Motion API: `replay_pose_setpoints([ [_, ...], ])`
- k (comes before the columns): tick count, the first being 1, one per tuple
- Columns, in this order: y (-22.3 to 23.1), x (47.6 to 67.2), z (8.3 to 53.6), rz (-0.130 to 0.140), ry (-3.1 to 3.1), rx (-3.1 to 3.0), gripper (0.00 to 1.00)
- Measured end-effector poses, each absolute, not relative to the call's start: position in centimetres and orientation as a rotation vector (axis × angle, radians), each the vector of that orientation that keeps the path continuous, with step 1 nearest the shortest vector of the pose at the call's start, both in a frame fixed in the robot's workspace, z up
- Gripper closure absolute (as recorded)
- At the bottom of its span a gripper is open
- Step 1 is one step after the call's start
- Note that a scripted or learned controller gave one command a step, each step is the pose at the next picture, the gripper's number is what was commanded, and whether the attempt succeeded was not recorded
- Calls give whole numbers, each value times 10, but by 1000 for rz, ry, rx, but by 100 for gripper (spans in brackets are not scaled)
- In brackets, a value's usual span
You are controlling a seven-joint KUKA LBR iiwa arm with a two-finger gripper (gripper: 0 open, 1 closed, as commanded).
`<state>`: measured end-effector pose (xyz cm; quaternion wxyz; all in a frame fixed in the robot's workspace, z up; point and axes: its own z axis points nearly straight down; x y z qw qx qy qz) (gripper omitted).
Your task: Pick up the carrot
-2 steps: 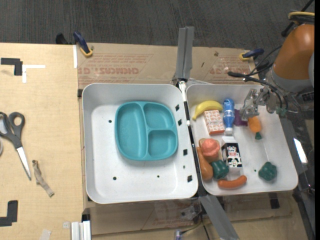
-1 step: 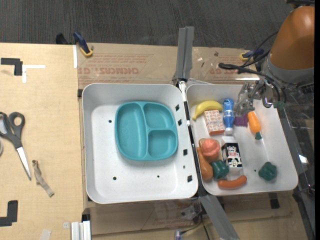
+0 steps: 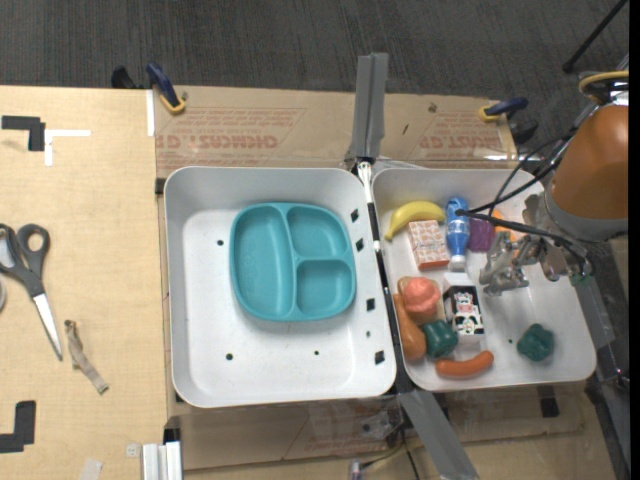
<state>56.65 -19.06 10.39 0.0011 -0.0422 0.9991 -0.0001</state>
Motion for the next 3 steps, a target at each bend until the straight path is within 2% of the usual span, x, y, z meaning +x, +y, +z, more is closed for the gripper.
replay_pose_setpoints([
  [1, -222, 497, 217, -1, 3134, 139, 100],
  [2, -222, 496, 216, -1, 3135, 139, 0],
  [3, -192, 547, 105, 2, 3137, 109, 0],
])
